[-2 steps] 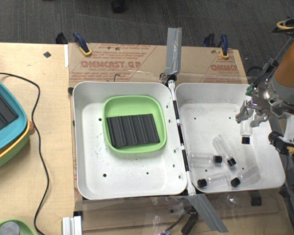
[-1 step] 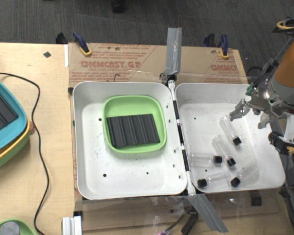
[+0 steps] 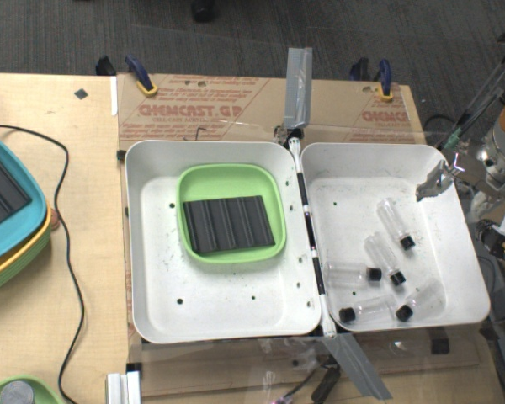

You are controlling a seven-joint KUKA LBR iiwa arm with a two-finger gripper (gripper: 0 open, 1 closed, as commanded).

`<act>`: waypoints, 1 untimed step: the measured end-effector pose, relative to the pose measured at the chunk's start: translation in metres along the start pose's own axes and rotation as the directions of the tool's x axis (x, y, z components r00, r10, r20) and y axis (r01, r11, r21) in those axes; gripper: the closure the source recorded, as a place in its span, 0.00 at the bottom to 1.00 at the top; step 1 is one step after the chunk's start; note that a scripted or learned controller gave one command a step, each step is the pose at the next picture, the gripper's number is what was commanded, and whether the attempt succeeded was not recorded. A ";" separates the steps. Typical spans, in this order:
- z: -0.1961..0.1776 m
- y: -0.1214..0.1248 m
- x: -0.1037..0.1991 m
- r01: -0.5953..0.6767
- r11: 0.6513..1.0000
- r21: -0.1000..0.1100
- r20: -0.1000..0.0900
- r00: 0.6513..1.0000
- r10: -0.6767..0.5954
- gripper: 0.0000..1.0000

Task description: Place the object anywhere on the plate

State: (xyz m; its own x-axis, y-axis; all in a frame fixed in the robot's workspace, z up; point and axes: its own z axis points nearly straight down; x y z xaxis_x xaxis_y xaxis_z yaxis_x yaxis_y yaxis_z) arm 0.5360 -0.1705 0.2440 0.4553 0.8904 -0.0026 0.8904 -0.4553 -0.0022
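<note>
Gripper [image 3: 432, 183] above right bin [image 3: 454, 225] edge

pincer [image 3: 438, 180] at right, angled leftward

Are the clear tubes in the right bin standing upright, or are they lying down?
Lying down. The clear tubes rest flat on the floor of the right bin, pointing in different directions, their black caps at the side ends.
</note>
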 end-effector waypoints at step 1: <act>0.005 0.025 -0.029 -0.174 0.985 0.001 0.001 0.985 0.174 0.00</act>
State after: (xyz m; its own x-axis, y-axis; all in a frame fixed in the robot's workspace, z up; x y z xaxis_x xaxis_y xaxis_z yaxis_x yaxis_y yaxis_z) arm 0.5452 -0.2079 0.2394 0.6029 0.7978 -0.0037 0.7978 -0.6029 -0.0032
